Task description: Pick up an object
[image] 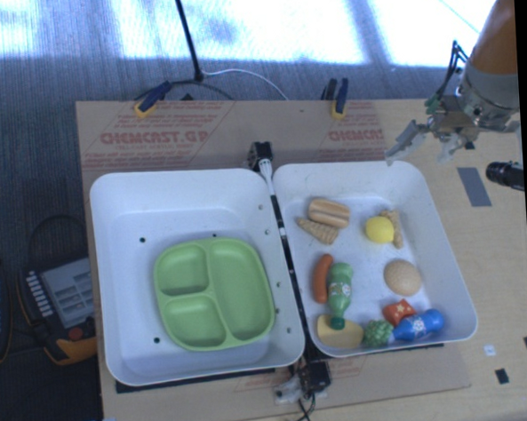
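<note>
The right bin holds several toy foods: a hot dog bun, a yellow lemon, an orange carrot, a green bottle, a tan egg, a cheese wedge, broccoli, a red piece and a blue can. My gripper hangs above the bin's far right corner, well clear of the objects. It is open, with its fingers spread and nothing between them.
The left bin holds a green divided plate. Two clamps pin the cardboard at the bench's back edge. A black stand pole rises behind the bins.
</note>
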Tool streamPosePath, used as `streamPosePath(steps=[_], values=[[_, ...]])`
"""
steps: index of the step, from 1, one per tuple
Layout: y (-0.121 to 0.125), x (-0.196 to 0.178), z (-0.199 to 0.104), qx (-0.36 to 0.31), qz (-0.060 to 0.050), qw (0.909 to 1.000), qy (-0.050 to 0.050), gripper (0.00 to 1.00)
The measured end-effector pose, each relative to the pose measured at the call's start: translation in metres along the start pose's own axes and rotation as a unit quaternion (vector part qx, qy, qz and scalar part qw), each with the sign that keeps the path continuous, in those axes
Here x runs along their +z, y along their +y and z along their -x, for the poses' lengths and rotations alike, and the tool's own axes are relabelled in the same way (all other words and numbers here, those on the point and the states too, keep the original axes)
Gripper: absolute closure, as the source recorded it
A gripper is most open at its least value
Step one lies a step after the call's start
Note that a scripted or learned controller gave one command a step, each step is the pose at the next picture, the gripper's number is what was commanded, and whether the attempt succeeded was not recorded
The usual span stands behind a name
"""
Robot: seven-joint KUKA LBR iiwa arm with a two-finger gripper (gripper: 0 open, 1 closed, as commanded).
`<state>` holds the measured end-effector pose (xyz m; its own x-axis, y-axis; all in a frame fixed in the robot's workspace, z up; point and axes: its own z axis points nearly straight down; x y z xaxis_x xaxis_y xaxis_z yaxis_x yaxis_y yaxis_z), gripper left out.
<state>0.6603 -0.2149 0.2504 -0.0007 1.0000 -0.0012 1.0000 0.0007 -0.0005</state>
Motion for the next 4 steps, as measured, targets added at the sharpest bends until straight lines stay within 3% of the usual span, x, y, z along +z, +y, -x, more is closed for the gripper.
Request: streamPosePath(steps=[1, 2, 3, 4], values=[[0.007, 0.139, -0.035, 0.061, -0.003, 0.9981, 0.001, 0.0], [-0.062, 0.161, -0.019, -0.042, 0.006, 0.9991, -0.003, 0.0], [-0.056, 0.161, -0.108, 0.024, 0.007, 0.9997, -0.001, 0.0], [-0.15, 0.16, -0.11, 0.105, 0.007, 0.9944, -0.002, 0.0]])
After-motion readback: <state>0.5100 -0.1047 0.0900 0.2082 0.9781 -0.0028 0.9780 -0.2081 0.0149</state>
